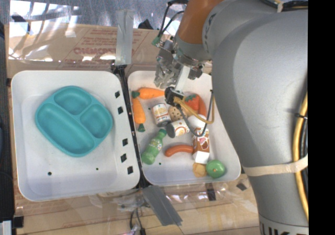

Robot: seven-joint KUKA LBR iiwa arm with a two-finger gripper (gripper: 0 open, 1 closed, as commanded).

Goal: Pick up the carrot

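Two carrots lie in the right bin [226,140]. One carrot [152,92] lies crosswise near the bin's back left, its green end to the left. A second carrot [138,114] lies lengthwise along the left wall. My gripper [164,78] hangs over the bin's back edge, just above and slightly right of the crosswise carrot. I see nothing held in it.
In the right bin there are also an orange and red vegetable [197,104], a small can [160,113], a green bottle [153,148], a red sausage [178,150], a green apple [215,168] and small boxes [201,144]. A teal divided plate [74,120] sits in the left bin [31,176].
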